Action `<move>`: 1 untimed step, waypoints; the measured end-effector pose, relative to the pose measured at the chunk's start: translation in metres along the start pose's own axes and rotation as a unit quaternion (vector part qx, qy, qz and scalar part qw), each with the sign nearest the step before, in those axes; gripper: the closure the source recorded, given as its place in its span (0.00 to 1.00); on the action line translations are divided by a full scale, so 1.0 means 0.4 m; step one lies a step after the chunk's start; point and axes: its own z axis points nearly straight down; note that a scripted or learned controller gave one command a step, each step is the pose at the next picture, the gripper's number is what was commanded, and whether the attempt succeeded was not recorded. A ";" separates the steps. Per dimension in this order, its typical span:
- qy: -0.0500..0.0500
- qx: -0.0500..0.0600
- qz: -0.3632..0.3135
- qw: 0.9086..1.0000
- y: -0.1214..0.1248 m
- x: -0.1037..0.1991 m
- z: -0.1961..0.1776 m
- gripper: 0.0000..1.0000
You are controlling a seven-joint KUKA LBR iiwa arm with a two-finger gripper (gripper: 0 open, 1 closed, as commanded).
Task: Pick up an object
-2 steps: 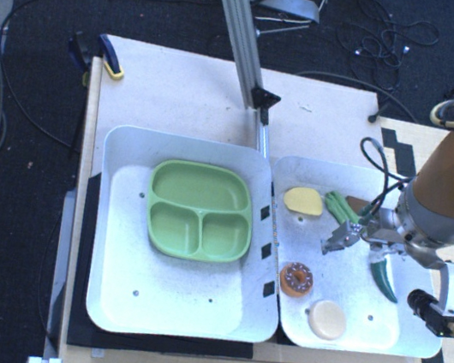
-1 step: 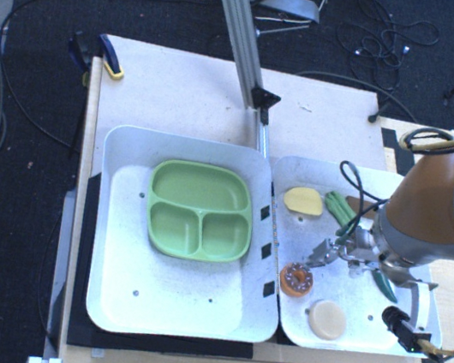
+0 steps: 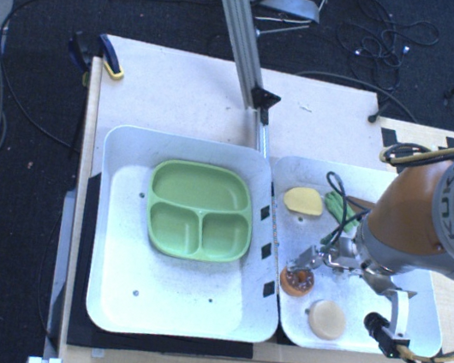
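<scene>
The right bin (image 3: 424,320) holds a yellow rounded piece (image 3: 303,201), a green item (image 3: 335,208) partly under the arm, a brown ring-shaped piece (image 3: 297,281) and a pale beige disc (image 3: 327,319). My gripper (image 3: 315,261) hangs low over the right bin's left half, just above and to the right of the brown ring, with its metal tip close to it. I cannot tell whether it touches the ring. The grey arm with its orange band (image 3: 409,208) covers the bin's right side.
The left bin (image 3: 104,285) bears a green three-compartment plate (image 3: 201,212). A slanted metal pole (image 3: 245,40) crosses the bench's far side. Black cables (image 3: 336,191) trail near the wrist. A black part of the arm (image 3: 383,332) sits close to the beige disc.
</scene>
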 end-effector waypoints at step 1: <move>-0.001 -0.007 0.000 1.000 0.010 0.000 -0.038 1.00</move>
